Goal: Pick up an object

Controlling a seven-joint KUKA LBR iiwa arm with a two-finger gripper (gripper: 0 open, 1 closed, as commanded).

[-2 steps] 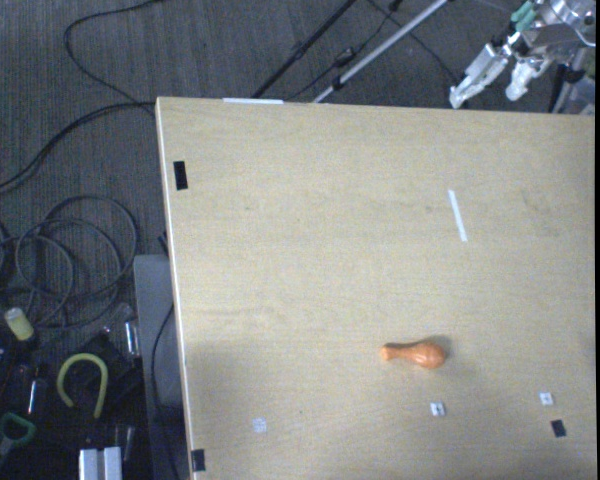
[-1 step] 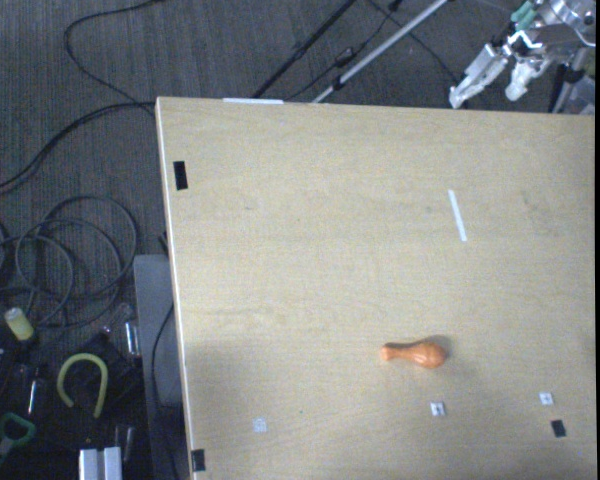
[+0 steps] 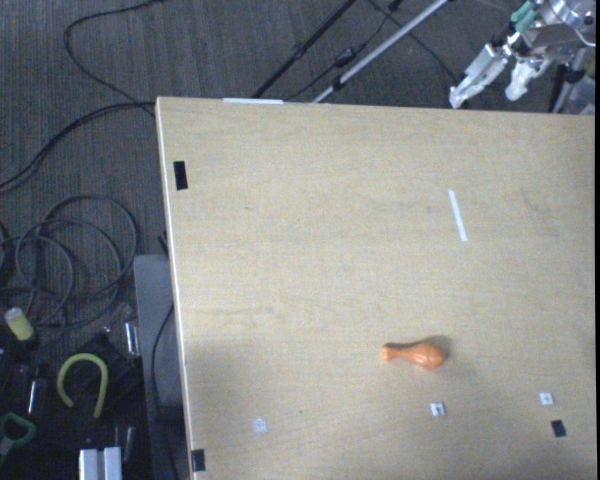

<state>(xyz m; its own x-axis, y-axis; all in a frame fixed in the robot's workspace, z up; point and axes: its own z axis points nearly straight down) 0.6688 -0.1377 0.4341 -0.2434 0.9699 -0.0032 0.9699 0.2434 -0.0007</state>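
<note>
In the camera view, the gripper [image 3: 490, 80] hangs at about one o'clock, past the far edge of the wooden tabletop [image 3: 310, 218], its two pale fingers spread apart and grasping nothing, probably parked clear before a try. The likely target, a small orange pear-shaped object [image 3: 416, 353], lies flat near five o'clock, well apart from it, narrow end pointing left.

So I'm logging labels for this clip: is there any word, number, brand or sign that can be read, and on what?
None can be read.
Small white square markers on the wooden tabletop: too small and blurred to read.
Black tabs at the tabletop's edge: no text visible.
Orange object: no marking visible.
</note>
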